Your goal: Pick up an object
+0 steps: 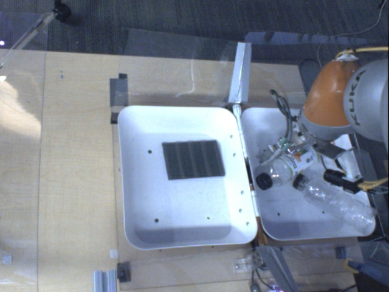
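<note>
1. In the camera view, two shallow white bins stand side by side on a pale wooden bench [67,181]. The left bin [137,224] holds a dark ribbed rectangular mat [193,160], which lies flat near the middle of it.

2. The right bin [285,227] holds two clear plastic bottles. The first bottle [284,169] lies on its side in the middle of this bin. It is transparent, with a black cap that points toward the left bin, and it has a small label with some colour on its upper part.

3. The second bottle [340,204] is also transparent and looks a little crumpled. It lies tilted near the right wall of the bin, and its dark cap points up and to the left, close to the first bottle.

4. The arm [343,99] reaches in from the right, with the orange band above the grey wrist. The gripper [290,146] is low in the right bin, right at the upper end of the first bottle and seemingly touching it.

5. The fingers are mixed with cables and with the glassy body of the bottle, so I cannot tell how far the claw is open, nor whether it grips the bottle.

6. A metal bar [240,72] lies on the bench behind the place where the two bins meet.
</note>
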Controlling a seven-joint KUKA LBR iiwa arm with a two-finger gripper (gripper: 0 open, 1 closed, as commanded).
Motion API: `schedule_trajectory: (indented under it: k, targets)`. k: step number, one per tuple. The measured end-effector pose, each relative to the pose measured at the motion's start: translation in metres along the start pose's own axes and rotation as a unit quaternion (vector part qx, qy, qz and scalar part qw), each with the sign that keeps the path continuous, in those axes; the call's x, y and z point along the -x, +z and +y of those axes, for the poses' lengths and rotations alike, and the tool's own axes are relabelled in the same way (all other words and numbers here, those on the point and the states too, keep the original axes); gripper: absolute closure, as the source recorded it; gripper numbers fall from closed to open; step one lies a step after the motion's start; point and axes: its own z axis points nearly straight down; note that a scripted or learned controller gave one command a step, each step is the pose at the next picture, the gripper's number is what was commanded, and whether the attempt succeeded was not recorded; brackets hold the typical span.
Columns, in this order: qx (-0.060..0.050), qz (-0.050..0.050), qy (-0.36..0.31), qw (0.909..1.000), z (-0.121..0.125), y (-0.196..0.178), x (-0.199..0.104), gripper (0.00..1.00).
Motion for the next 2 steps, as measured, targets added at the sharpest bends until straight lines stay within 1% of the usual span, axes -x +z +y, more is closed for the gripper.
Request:
schedule_trajectory:
  k: [1,2]
  targets:
    - [0.0,-0.001,0.03,0.9995,0.011,0.001,0.011,0.0]
    - [-0.006,0.001,0.059,0.9983,0.054,0.002,0.025,0.0]
